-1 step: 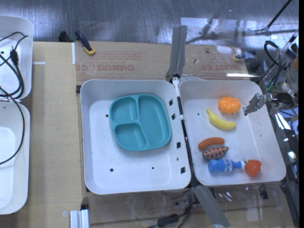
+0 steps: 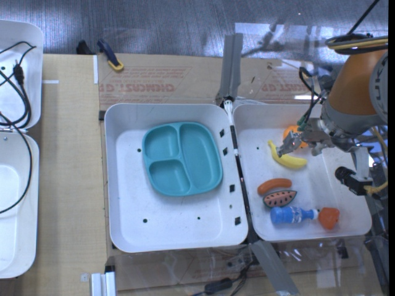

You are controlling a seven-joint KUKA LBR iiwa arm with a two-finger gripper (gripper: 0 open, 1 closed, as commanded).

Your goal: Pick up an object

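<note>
Left bin (image 2: 123,184): holds a teal plate (image 2: 182,158) with three wells, lying flat near the middle, nothing on it. Right bin (image 2: 259,227): holds the pickable things, namely a banana (image 2: 286,157) toward the upper middle, an orange thing (image 2: 290,132) just behind it and partly hidden, a red sausage (image 2: 274,185) below, a melon slice (image 2: 280,198) touching under that, and a blue bottle (image 2: 294,215) lying on its side with an orange piece (image 2: 329,217) at its cap end near the front wall. Pincer (image 2: 289,145) down low over the banana's upper end, right at it; spread or pressed together, cannot tell, since the tips blur into the fruit, and nothing plainly pinched. Likely step in hand: closing on the banana. Best done by centring across the curved body rather than the thin tip, squeezing across the narrow width, then lifting straight up to avoid dragging the orange thing beside it. Risk: slipping off the curved skin. All of it on a desk (image 2: 68,165) of pale wood.
</note>
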